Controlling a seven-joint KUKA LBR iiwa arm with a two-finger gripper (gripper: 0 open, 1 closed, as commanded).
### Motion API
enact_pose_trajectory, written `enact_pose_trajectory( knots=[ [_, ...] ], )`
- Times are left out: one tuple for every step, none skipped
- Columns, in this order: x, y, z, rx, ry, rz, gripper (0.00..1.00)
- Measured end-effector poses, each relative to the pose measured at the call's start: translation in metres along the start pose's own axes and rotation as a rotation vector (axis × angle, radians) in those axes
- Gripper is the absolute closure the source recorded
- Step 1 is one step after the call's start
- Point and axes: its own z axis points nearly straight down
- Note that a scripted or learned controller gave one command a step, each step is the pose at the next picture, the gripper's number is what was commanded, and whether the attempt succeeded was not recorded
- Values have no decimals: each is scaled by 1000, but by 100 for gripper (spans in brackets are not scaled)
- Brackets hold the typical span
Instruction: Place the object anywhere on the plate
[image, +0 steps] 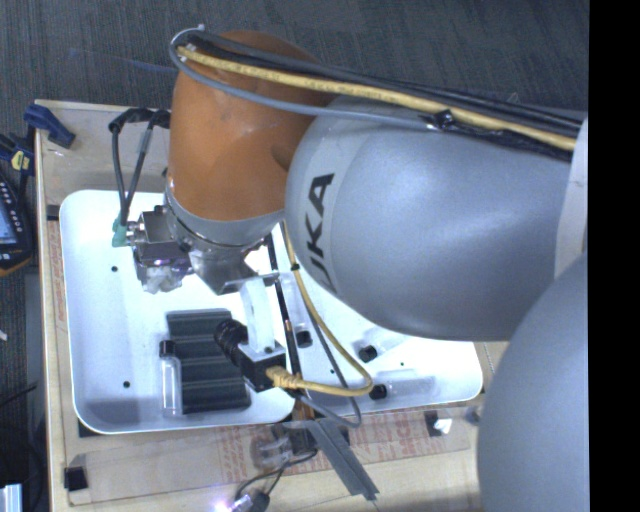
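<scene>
My gripper (205, 365) is a dark ribbed body hanging low over the front part of the left white bin (90, 300). The grey arm with its orange band (225, 130) reaches across from the right. It hides the back and right side of this bin and nearly all of the right bin (430, 375). From this angle I cannot tell whether anything is held.
Bare white bin floor lies to the left of and behind the gripper. The bin's front rim (150, 422) is close below it. Loose cables and a grey bar (330, 450) lie on the bench in front of the bins. Blue clamps (45, 122) sit at the far left corner.
</scene>
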Motion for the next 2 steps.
enact_pose_trajectory(
  knots=[
    [-4,52,39,-4,-2,80,100],
    [-41,-12,99,1,-3,144,100]
  ],
)
